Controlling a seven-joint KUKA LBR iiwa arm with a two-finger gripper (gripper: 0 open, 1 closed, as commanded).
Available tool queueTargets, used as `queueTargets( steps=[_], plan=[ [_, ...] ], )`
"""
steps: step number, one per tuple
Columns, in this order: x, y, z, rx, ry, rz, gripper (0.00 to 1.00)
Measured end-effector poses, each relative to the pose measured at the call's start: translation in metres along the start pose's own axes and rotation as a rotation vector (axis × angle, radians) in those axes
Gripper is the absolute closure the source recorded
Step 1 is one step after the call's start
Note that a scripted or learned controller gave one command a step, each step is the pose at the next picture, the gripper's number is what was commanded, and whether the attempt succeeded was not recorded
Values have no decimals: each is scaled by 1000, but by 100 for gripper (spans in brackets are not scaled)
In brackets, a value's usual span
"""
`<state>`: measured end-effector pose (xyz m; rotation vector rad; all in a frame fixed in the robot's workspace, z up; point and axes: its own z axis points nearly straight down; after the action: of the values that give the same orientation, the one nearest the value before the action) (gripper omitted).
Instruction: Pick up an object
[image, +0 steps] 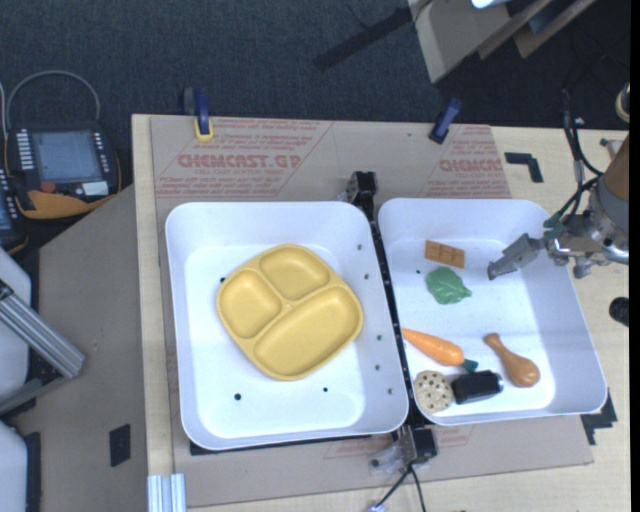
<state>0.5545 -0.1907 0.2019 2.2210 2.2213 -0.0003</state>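
Note:
The right bin (570, 330) holds several small objects: a brown cracker (445, 254), a green leafy piece (448, 287), an orange carrot (433, 346), a brown drumstick (513, 362), a speckled cookie (432, 391) and a black block (475, 386). My gripper (520, 255) hangs over the upper right part of this bin, right of the cracker and the green piece. It is apart from both and holds nothing that I can see.
The left bin (200, 250) carries a yellow divided plate (290, 310). A black clamp (362, 186) sits between the bins at the back. The arm's wrist (605, 225) and cables reach in over the right bin's far right rim.

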Motion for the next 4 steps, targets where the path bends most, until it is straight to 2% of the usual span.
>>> queueTargets(
  steps=[2, 3, 4],
  plan=[
    [9, -7, 96, 5, 2, 0, 0],
    [9, -7, 118, 4, 2, 0, 0],
    [9, -7, 107, 1, 0, 0, 100]
  ],
)
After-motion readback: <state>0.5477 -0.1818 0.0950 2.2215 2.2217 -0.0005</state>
